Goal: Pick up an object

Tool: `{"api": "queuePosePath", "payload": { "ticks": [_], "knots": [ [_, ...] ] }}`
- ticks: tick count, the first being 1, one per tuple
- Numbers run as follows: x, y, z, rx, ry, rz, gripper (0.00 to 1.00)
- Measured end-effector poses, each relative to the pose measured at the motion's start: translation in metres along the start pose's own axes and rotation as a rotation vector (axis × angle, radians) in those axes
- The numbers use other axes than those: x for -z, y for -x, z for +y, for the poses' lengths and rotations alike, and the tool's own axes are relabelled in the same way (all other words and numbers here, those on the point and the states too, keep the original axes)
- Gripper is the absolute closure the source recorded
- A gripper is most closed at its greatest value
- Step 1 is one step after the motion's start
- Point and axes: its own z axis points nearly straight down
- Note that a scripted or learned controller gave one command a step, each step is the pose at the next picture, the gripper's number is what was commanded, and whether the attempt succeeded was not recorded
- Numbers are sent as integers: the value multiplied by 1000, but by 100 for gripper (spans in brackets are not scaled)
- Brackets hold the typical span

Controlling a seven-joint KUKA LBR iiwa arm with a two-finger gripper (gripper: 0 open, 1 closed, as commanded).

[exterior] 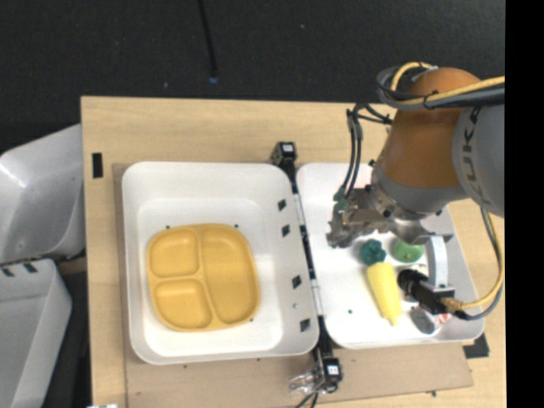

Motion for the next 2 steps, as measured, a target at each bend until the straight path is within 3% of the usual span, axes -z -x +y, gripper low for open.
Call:
{"api": "queuePosePath", "payload": {
  "ticks": [2],
  "knots": [
    [0, -106, -10, 2, -1, 1, 100]
  ]
}}
